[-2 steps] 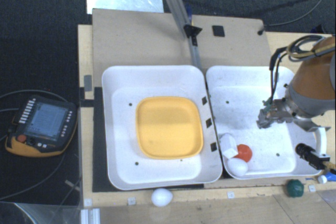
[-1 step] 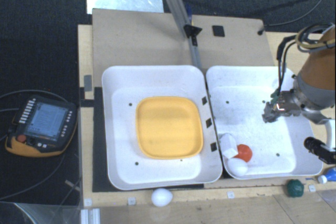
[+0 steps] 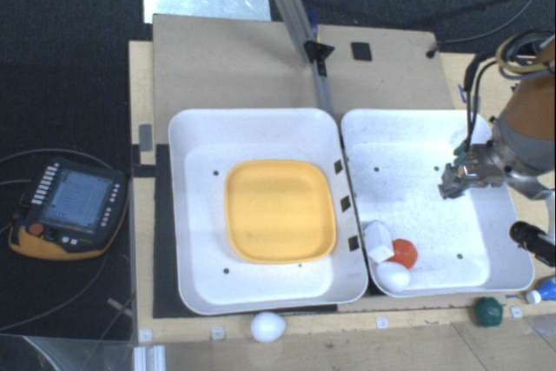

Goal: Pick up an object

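A square yellow plate (image 3: pixel 281 209) lies in the left bin (image 3: pixel 193 187). In the right bin (image 3: pixel 417 143), near its front left corner, sit a small red-orange ball (image 3: pixel 403 253), a white crumpled piece (image 3: pixel 377 239) and a white egg-shaped object (image 3: pixel 393 277). My gripper (image 3: pixel 453 185) hangs over the right side of the right bin, well to the right of and behind those objects. Nothing shows between its fingers.
A white egg (image 3: pixel 268 326) lies on the bench in front of the left bin. A dark green ball (image 3: pixel 488 312) and a blue-tipped item (image 3: pixel 542 294) rest at the front right. A teach pendant (image 3: pixel 68 206) lies far left. A slanted metal pole (image 3: pixel 291 0) crosses behind the bins.
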`<state>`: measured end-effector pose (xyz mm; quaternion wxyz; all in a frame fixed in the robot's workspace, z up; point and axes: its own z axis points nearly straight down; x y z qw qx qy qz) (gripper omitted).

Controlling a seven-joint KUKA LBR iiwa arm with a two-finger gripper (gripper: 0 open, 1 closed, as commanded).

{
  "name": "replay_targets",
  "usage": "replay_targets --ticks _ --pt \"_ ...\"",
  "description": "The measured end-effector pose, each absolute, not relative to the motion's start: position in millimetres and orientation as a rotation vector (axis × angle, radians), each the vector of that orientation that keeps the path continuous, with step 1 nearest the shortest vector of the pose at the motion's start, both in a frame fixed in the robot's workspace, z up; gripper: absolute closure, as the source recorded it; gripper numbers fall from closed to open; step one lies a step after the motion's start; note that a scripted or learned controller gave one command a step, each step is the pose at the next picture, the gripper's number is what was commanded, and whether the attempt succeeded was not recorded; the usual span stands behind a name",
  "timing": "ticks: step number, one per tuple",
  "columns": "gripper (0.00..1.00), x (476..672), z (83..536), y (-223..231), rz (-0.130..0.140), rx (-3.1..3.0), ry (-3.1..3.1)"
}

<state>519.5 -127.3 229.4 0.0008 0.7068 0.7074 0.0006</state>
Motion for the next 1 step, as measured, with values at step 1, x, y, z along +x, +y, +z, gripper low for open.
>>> replay_targets --ticks 1 --pt "1.0 529.2 239.7 -73.6 0.003 2.216 2.226"
